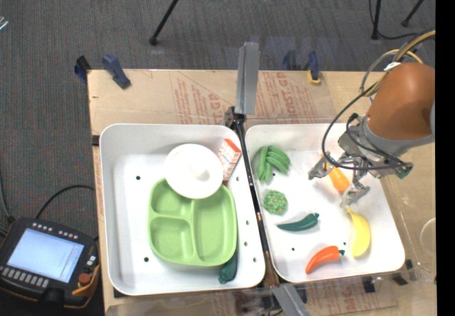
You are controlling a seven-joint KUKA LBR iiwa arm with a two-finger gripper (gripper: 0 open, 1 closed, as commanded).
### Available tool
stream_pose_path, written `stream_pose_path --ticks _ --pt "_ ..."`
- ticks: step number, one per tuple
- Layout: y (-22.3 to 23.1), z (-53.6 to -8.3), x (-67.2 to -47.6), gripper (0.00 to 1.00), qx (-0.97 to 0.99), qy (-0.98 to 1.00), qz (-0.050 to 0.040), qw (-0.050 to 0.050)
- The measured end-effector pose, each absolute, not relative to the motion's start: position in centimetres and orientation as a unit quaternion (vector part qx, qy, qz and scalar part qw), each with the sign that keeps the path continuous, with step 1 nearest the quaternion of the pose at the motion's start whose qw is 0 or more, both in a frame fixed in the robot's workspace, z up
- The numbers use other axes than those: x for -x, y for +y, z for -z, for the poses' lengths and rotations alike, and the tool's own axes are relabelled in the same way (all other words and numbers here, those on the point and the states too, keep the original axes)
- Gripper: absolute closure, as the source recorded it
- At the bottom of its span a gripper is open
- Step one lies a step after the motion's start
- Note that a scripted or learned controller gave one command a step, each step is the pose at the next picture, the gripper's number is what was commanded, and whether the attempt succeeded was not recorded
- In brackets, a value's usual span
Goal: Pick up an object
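Your hand (pixel 341 183) sits low in the right bin (pixel 298 138), fingers spread wide and released, straddling a small orange piece (pixel 339 179) near the bin's far right side. That piece lies between the 2 fingers, so it looks like the chosen target, though nothing is clenched on it yet. Just below the hand rests a yellow banana (pixel 360 233), with an orange pepper (pixel 323 257) beyond it. To the hand's left lie a dark green chili (pixel 298 222), a round green vegetable (pixel 275 201) and pea pods (pixel 272 161). Farther left, the other bin (pixel 117 236) holds a green divided tray (pixel 192 225) and a white bowl (pixel 194 171), well apart from your reach.
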State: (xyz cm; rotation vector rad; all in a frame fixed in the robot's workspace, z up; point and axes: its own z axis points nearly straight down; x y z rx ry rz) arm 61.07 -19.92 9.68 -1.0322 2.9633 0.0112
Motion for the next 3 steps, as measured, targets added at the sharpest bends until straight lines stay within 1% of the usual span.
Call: stream_pose_path --ticks 1,2,3 --pt "-20.3 -8.7 -61.0 0.00 0.309 0.951 -0.0019 0.001" --pt "-20.2 -9.8 -61.1 1.00 0.309 0.951 -0.0028 0.002" --pt "-20.1 -9.7 -61.1 0.00 0.309 0.951 -0.0030 0.002"
